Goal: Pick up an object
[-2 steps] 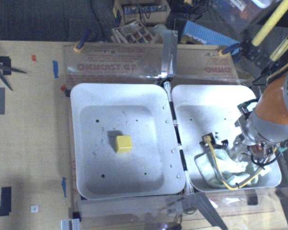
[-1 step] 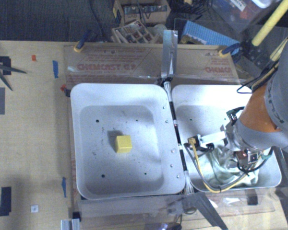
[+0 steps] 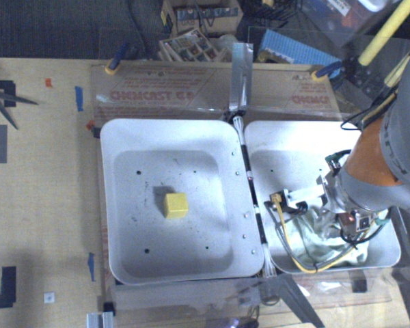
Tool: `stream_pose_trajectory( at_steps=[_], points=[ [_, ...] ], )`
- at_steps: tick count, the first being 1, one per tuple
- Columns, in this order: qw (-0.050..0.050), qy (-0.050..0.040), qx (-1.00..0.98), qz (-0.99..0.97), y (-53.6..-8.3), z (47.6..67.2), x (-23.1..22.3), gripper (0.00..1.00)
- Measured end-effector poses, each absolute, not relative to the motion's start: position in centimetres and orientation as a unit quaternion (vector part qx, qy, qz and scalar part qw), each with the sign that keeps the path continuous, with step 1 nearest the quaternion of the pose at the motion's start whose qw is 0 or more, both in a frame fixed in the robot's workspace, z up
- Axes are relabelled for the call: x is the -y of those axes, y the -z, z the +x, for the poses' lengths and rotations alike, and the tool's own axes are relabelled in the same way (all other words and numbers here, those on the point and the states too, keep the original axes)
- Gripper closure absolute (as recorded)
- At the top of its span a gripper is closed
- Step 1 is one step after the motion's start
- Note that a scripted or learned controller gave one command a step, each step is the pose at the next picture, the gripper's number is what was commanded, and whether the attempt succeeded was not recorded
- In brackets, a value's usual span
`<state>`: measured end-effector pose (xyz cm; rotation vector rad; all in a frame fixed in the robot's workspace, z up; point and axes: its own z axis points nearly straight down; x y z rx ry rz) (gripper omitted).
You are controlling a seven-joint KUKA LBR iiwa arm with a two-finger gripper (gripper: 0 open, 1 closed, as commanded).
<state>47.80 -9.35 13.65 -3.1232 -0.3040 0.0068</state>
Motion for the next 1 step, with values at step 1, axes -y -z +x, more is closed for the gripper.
stream_pose_trajectory(
  at_steps=[1],
  points=[
    [0.002, -0.0027, 0.095, -0.995, -14.56, 47.79, 9.46, 1.0]
  ],
)
